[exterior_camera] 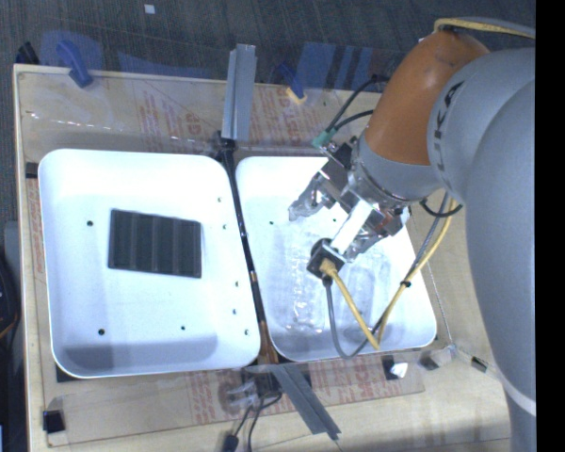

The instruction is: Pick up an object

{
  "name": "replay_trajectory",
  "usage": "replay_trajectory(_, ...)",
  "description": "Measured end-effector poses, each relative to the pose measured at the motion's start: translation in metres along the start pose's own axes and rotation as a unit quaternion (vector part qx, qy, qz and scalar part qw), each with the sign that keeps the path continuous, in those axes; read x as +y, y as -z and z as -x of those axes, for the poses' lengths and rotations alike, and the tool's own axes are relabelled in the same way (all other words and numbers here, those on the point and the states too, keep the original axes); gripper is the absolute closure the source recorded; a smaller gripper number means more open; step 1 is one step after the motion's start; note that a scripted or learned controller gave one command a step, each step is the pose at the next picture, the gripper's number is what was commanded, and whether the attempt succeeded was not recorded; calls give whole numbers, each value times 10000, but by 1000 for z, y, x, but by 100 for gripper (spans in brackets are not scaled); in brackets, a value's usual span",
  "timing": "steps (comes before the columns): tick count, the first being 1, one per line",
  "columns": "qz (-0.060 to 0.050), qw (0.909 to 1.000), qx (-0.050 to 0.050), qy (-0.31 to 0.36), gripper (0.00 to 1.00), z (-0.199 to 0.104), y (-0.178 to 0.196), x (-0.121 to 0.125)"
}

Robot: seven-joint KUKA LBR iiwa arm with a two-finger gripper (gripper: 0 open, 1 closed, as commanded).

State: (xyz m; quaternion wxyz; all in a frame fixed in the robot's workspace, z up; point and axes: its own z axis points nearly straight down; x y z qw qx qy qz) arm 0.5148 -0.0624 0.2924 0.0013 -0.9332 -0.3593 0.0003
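A dark grey ribbed rectangular pad lies flat in the left bin. In the right bin, a clear plastic object, hard to make out against the white floor, lies left of the middle. My gripper hangs low over the upper middle of the right bin, just above the far end of the clear object. The wrist covers much of the bin's right half. I see nothing held in the gripper.
A grey divider bar runs between the two bins at the back. Blue clamps sit along the bench's far edge. The arm's grey and orange body overhangs the right bin's upper right corner.
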Motion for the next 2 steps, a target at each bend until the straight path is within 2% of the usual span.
replay_trajectory(1, -2, 9989, -1, 462, 0, 72, 18, 23)
replay_trajectory(2, -11, 9832, -10, 1824, 0, 78, -19, 29)
